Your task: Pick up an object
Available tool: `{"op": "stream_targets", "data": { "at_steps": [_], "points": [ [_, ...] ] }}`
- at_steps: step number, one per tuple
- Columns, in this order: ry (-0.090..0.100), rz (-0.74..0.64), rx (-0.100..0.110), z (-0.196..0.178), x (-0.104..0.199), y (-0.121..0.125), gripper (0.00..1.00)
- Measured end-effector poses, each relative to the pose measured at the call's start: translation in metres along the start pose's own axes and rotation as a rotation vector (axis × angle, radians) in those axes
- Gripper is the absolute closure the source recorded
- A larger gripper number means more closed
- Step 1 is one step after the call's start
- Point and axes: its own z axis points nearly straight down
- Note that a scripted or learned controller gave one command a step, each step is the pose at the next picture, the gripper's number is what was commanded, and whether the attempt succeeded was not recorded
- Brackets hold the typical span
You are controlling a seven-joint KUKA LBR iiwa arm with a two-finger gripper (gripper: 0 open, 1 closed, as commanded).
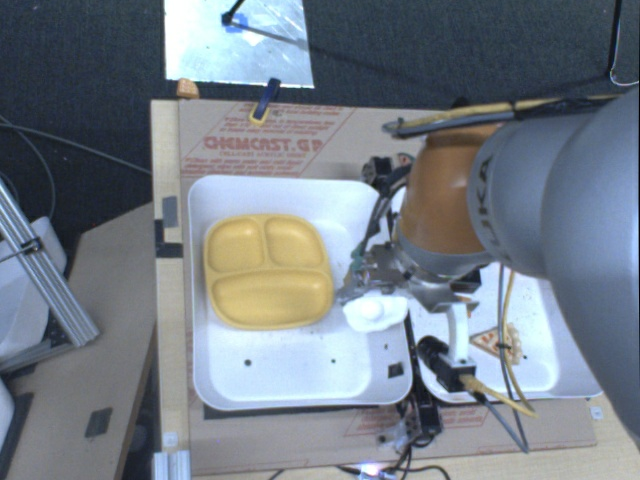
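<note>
1. Camera view is showing the grey arm with its orange band reaching over the seam between two shallow white plastic bins, its gripper hanging at the left bin's right edge; whether it is open or gripping anything cannot be told.
2. Just left of the gripper, a yellow three-compartment plastic plate is lying flat in that bin.
3. Right of the gripper, the other bin is sitting mostly under the arm.
4. Both bins are resting on brown printed cardboard over dark carpet.
</note>
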Motion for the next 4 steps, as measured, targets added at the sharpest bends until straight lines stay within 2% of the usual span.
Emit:
{"op": "stream_targets", "data": {
  "at_steps": [1,2,3,4],
  "points": [
    [-0.004,0.012,-0.003,0.000,-0.019,0.037,1.00],
    [-0.002,0.006,0.002,0.000,0.026,0.012,1.00],
    [-0.003,0.007,0.005,0.023,0.049,-0.023,1.00],
    [-0.006,0.014,0.008,0.087,0.033,-0.023,1.00]
  ]
}}
